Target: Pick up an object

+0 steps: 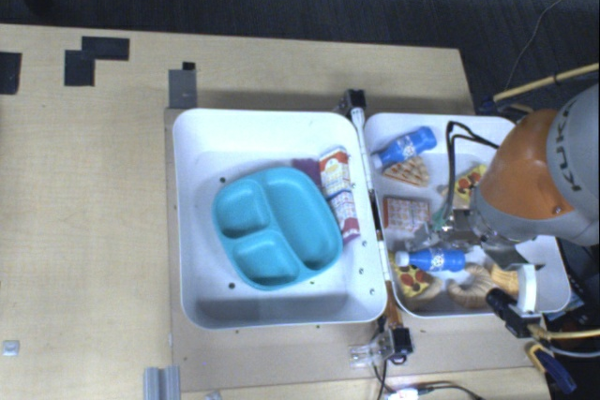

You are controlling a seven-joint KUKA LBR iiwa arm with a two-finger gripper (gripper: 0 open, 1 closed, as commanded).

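Note:
The right bin (pixel 553 290) holds several small items: a blue bottle (pixel 406 146) at the back, a waffle-like wedge (pixel 406 171), a pink checked card (pixel 405 214), a second blue bottle (pixel 434 259) lying on its side, a pizza-like piece (pixel 413 282) and a brown item (pixel 472 288) at the front. My gripper (pixel 448 228) is low in this bin, just above the lying blue bottle and to the right of the pink card. The orange-banded wrist (pixel 525 173) hides the bin's right part.
The left bin (pixel 192 201) holds a blue divided plate (pixel 277 227), with a red-and-white tube (pixel 339 192) lying along its right wall. A yellow item (pixel 467 185) lies beside the wrist. Cables run at the lower right.

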